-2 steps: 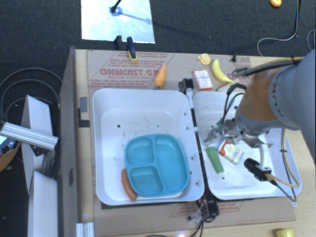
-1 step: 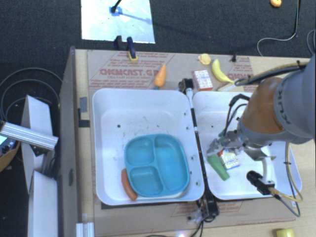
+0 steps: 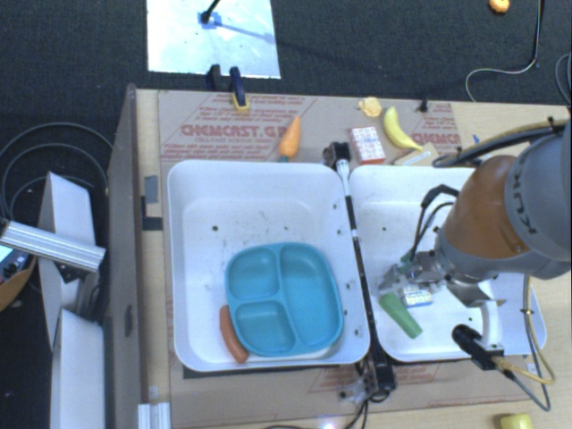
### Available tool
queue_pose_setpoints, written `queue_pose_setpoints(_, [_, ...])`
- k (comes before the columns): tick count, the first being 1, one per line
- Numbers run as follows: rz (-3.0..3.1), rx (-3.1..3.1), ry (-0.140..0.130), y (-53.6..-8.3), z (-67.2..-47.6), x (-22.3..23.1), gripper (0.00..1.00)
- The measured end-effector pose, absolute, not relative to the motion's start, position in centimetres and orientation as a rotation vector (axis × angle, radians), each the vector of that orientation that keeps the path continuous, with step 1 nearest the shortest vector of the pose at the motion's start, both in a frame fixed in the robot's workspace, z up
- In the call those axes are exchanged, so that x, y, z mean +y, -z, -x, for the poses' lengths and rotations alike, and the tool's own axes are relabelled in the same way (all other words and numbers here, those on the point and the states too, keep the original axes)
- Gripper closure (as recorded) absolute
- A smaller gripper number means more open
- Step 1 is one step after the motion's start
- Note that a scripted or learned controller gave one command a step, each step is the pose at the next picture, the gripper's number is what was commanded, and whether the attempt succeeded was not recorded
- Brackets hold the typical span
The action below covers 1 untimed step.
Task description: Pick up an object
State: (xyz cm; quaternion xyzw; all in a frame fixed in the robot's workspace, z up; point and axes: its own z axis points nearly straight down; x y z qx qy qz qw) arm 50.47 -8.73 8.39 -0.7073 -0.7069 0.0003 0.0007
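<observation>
My gripper (image 3: 407,280) hangs low in the right bin (image 3: 393,206), toward its front left part, under the grey arm with the orange band. Just in front of it a green stick-shaped object (image 3: 399,316) lies on the bin floor. A small white and blue item (image 3: 416,298) sits right beside the gripper's tip, and whether the two touch is unclear. Nothing is seen lifted off the floor.
The left bin (image 3: 214,204) holds a blue divided plate (image 3: 283,298) and an orange sausage (image 3: 231,334) at its front left. Behind the bins on the cardboard lie a carrot (image 3: 289,137), a white box (image 3: 366,144) and a banana (image 3: 398,129).
</observation>
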Motion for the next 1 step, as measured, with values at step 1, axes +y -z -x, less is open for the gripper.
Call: queue_pose_setpoints(1, [2.22,-2.224,0.004,-9.47,-50.7,-8.62,1.0])
